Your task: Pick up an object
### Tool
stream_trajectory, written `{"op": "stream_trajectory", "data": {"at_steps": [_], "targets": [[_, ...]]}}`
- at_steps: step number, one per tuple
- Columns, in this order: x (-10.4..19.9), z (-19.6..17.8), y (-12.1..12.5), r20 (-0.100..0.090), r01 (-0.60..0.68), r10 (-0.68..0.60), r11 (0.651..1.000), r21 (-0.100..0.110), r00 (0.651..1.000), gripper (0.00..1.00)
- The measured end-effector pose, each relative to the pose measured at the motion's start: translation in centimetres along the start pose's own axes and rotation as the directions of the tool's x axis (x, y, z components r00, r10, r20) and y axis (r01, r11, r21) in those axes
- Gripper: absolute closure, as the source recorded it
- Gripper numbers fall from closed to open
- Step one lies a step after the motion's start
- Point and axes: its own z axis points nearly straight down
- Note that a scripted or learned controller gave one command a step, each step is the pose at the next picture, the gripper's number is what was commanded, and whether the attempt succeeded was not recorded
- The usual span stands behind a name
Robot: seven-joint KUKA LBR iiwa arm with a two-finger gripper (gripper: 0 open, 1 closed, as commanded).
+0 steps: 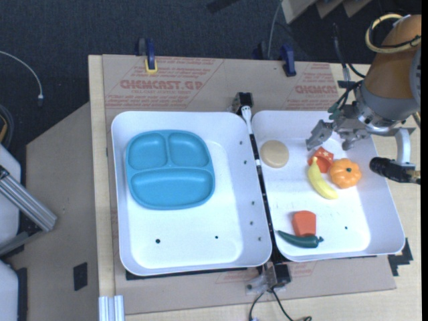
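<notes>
The claw (pixel 334 134) hangs over the far part of the right bin (pixel 374 243), its two grey fingers spread apart with nothing between them, so it is open and empty. The arm (pixel 394 59) comes in from the far right, its orange band above the wrist.

Any of the toy foods would serve the task, and they all lie nearer the camera than the claw. Closest, just below the fingertips, is a small red piece (pixel 324 159), touching or almost touching the top of a yellow banana (pixel 321 179). Just right of those sits an orange pumpkin (pixel 346 173), pressed against the banana. To the claw's left, standing apart, is a round beige disc, perhaps a cookie or bun (pixel 274 154). Well below, towards the near rim, an orange-red block (pixel 304 221) rests against a green chilli pepper (pixel 301 239). Far to the left, in the left bin (pixel 134 246), lies a blue divided plate (pixel 171 168).

The main risk, as I judge it, is the crowding under the claw. Red piece, banana and pumpkin are packed so close that a finger coming down could land on a neighbour instead of the bin floor, pushing the target aside or wedging two things at once. The pumpkin looks round and smooth and may squirt out of a closing grip; the banana's curve could let it roll. The beige disc looks low, so the fingers might close above it. The bin's far wall is also close by, leaving little room on that side.
</notes>
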Motion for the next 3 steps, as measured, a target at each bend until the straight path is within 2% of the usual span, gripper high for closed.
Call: {"op": "stream_trajectory", "data": {"at_steps": [1,2,3], "targets": [[0.0,6.2,0.4,0.000,0.001,-0.001,1.000,0.000,1.000,0.00],[-0.3,8.1,0.8,0.007,0.001,0.000,1.000,-0.014,1.000,0.00],[-0.4,6.6,1.1,0.013,0.000,0.000,1.000,-0.027,1.000,1.00]]}}
